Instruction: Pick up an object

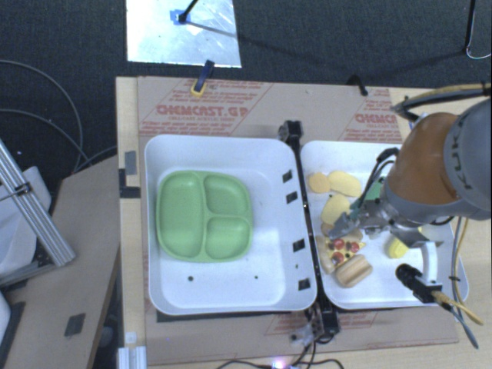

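We see the arm (pixel 430 167) reaching in over the right bin (pixel 384 298), its hand (pixel 347 225) low above the toy food. We cannot tell whether the hand is released or clenched; its tips are blurred. Nearest lies a bread roll (pixel 354 270), then a pizza slice (pixel 344 246) just beneath the hand, with yellow pieces (pixel 336 183) beyond. The left bin (pixel 223 298) holds a green plate (pixel 204 215).

The divided plate (pixel 204 215) lies in the left bin (pixel 231 148); food pieces (pixel 344 225) lie in the right bin (pixel 338 148).

Dark carpet floor (pixel 61 29) with black cables (pixel 46 91), a shiny metal sheet (pixel 183 21), and a brown cardboard-covered bench (pixel 231 106).
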Action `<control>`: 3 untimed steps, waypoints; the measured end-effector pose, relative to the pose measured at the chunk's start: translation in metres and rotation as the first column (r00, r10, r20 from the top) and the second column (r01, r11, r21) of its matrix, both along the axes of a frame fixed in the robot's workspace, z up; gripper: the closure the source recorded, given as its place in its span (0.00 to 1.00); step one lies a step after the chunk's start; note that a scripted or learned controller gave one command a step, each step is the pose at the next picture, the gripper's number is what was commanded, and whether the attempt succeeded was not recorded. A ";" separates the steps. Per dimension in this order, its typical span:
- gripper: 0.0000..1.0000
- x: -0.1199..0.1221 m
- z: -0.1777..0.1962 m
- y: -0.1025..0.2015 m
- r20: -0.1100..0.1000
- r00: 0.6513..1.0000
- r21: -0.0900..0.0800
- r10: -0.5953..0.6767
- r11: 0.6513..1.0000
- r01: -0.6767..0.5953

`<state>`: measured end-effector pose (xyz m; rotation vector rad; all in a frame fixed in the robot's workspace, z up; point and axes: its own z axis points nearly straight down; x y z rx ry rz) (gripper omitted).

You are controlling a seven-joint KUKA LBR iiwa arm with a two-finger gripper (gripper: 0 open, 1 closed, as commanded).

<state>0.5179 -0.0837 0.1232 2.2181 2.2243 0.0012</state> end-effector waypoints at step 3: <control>1.00 0.001 -0.004 -0.002 0.004 1.000 0.001 -0.003 1.000 0.003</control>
